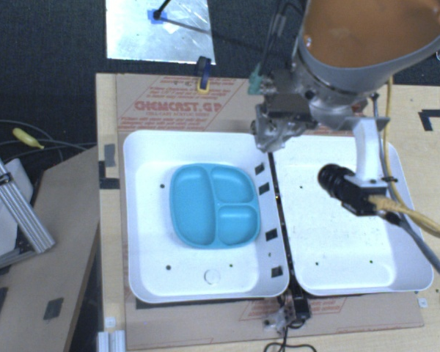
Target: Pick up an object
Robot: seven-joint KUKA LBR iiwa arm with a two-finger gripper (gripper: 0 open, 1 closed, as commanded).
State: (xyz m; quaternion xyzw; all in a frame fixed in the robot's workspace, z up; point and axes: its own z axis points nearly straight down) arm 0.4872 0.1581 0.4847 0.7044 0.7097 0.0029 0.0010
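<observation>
Blue divided plate point(213, 204) lying in left bin point(143, 218), untouched; gripper point(273, 139) hovering beyond plate's far right corner, jaw state indiscernible; pick outstanding

The arm point(374, 28) is bulky and rounded, with a broad orange band over a grey shell. Dark cables point(279, 17) run alongside it to a grey metal wrist block point(282, 119), beside a teal fitting point(255, 85).
</observation>
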